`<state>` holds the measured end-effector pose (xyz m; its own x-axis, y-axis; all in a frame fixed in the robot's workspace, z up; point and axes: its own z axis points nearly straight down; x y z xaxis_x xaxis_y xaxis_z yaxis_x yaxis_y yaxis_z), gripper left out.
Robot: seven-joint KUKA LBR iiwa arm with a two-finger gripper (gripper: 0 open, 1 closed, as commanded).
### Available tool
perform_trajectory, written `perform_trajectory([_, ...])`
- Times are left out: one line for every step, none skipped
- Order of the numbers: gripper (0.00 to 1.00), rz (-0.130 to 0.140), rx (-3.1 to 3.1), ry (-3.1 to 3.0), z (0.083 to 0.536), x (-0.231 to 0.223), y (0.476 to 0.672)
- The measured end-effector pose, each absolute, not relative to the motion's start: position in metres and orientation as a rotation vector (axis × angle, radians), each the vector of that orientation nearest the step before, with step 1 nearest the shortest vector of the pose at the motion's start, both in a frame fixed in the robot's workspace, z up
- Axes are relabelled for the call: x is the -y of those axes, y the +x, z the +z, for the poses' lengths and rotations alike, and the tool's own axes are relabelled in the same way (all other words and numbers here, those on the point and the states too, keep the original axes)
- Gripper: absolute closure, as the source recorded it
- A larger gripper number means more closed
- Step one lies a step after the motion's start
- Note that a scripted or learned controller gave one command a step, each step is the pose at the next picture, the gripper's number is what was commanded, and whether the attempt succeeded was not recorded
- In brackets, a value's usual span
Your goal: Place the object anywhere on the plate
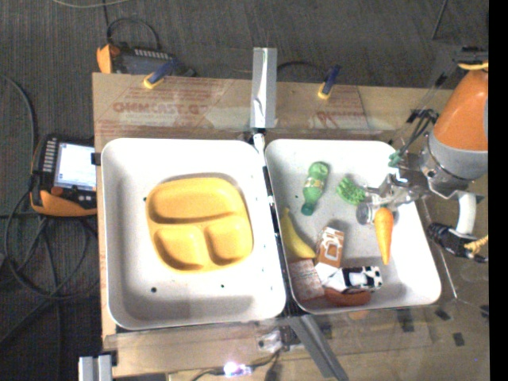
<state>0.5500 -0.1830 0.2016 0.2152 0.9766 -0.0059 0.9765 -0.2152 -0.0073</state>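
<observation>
Yellow and bare, the plate (201, 222) waits in the left bin (119, 236), while over the right bin (413, 280) the gripper (379, 206) holds the carrot (384, 232), so carrying across and setting down remain.

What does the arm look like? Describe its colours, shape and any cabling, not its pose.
The arm enters from the right: a rounded, bulbous orange band above a grey wrist section. Below it sits a compact metallic gripper of silvery and dark parts. A thin dark cable runs alongside the wrist. No markings are legible.
</observation>
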Motion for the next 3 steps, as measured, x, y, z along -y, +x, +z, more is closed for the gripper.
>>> perform_trajectory([1.00, 0.014, 1.648, -2.670, 0.119, 0.217, 0.513])
perform_trajectory([1.00, 0.012, 1.792, -2.576, 0.215, 0.181, 0.581])
perform_trajectory([1.00, 0.012, 1.810, -2.564, 0.281, 0.200, 0.565])
